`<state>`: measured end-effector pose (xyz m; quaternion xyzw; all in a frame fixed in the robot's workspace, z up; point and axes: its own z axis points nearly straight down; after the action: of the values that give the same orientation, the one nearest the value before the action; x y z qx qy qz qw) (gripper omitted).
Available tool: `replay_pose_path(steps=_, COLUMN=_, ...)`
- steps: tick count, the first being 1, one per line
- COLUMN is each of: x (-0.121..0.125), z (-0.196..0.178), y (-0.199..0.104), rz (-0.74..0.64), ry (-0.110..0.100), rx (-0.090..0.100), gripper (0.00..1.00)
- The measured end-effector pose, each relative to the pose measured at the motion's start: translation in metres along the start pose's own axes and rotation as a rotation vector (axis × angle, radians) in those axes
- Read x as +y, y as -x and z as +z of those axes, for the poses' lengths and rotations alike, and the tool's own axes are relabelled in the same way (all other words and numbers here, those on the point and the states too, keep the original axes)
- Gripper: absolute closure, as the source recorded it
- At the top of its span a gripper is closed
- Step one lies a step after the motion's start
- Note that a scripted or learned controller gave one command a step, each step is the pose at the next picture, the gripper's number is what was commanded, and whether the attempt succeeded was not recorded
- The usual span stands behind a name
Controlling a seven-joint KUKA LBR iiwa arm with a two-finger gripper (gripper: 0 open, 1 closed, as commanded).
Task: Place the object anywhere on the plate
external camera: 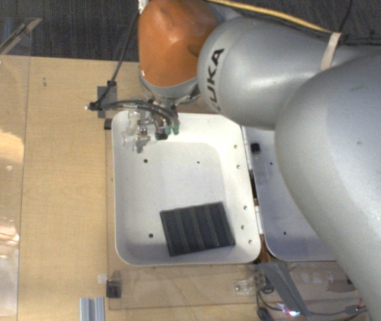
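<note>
grey and bulky, the kuka arm point(311, 112) fills the right side of the camera view, reaching in over the bench point(57, 179) with its orange band point(170, 39) sitting above the wrist near the top centre. below that band the gripper point(152, 127) hangs over the far left corner of the left white bin point(127, 246), its small dark and pale parts clustered close to the bin's rim; whether its fingers are spread or pressed together cannot be told from this angle, and nothing can be seen between them. a dark ribbed rectangular plate point(197, 228) lies flat on the bin floor toward the near right, slightly turned, well apart from the gripper. the object to be placed cannot be made out with any certainty. the right white bin point(274, 239) sits just beside the left one, most of it covered by the arm. a black cable point(113, 85) runs down from the wrist area to the bench at the left bin's far corner.
</note>
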<state>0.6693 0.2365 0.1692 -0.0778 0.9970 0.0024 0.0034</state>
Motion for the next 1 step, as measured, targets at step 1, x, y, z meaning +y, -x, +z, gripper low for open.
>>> replay_pose_path(steps=1, x=0.0001, z=-0.1552, y=0.0016, rz=-0.193, ry=0.0, rx=-0.007, gripper=1.0)
